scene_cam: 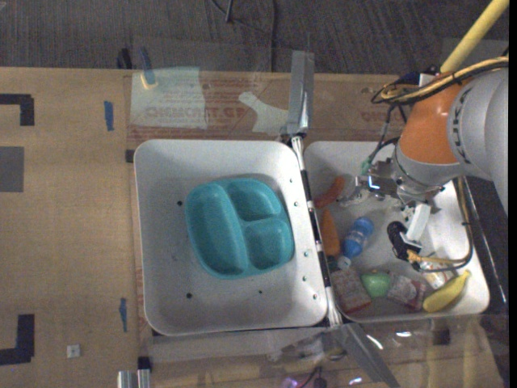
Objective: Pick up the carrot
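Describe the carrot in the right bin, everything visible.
The long orange carrot lies flat at the left edge of the right shallow white bin, running almost parallel to the divider wall. Smooth, matte, tapered. A shorter orange-red piece angles off its upper end. A small blue bottle sits just right; contact unclear.

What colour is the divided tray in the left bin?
Teal, the divided tray; shows clearly in the camera view.

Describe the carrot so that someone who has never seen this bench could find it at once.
Look in the right white bin, the one under the grey and orange arm. Along its left wall, beside the divider between the bins, lies the carrot, a slim orange stick running roughly up and down the picture. It is longer and thinner than the blue bottle to its right, and plain orange, unlike the yellow banana in the bin's lower right corner.
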Available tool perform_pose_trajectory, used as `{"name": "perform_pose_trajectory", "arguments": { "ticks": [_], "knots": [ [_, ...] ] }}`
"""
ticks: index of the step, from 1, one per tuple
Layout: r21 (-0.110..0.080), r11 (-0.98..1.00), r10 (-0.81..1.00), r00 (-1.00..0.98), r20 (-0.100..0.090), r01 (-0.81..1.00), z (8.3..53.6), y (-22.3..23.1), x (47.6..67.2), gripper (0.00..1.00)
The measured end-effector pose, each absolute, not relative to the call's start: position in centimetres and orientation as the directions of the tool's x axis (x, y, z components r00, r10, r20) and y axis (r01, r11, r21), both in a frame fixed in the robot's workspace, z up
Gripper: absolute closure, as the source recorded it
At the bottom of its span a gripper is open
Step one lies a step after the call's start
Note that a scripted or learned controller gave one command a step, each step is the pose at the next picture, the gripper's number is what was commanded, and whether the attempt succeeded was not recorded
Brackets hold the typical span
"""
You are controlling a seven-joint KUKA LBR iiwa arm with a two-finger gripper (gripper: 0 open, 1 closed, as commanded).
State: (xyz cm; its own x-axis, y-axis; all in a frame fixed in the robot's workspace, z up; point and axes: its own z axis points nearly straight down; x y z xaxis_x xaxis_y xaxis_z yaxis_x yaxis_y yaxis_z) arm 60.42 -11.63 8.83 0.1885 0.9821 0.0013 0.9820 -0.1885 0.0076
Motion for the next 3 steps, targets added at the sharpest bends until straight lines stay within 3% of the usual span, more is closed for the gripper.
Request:
{"name": "perform_pose_trajectory", "arguments": {
  "ticks": [1,2,3],
  "knots": [
    [0.005,-0.303,0.953,0.303,-0.002,0.953,8.8,-17.8,50.4,0.00],
    [0.011,-0.307,0.952,0.307,-0.005,0.952,9.8,-18.1,50.5,1.00],
    [0.001,-0.190,0.982,0.190,0.000,0.982,16.9,-17.7,47.9,1.00]
  ]
}}
